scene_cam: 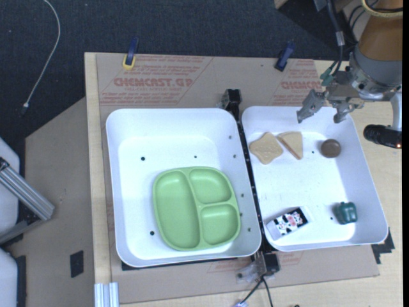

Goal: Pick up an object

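The right bin (367, 171) holds two tan bread slices (266, 148) (293, 144), a small brown round piece (330, 148), a teal object (346, 213) and a black-and-white carton (287, 222). My gripper (326, 108) hangs above the bin's far edge, its two fingers spread open with nothing between them. It stands up and to the right of the bread slices and just above the brown piece.
The left bin (128, 139) holds a green divided plate (195, 206). A black clip (231, 98) sits at the far end of the seam between the bins. Blue clamps (284, 55) (131, 52) hold the cardboard base at the back.
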Motion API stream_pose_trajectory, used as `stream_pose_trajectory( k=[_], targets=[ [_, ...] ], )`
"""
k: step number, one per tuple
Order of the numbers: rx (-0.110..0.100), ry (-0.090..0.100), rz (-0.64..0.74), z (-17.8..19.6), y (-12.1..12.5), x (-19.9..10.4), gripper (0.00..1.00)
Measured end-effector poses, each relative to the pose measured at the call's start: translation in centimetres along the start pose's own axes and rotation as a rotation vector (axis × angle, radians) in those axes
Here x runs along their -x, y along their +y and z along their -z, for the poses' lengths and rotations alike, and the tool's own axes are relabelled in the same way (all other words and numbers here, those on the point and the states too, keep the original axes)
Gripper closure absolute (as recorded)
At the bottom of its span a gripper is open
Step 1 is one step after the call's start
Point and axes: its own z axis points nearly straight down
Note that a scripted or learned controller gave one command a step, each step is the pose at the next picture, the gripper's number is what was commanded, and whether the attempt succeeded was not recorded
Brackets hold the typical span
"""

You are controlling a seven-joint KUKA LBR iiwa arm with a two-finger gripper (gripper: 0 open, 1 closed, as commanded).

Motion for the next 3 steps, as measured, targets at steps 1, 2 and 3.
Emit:
stream_pose_trajectory(
  k=[1, 2, 3],
  targets=[
    [0.013, -0.002, 0.003, 0.8, 0.2, 0.0, 0.0],
    [0.008, -0.001, 0.003, -3.9, -0.5, -0.5, 0.0],
    [0.008, -0.001, 0.003, -8.4, 0.0, -0.7, 0.0]
  ],
)
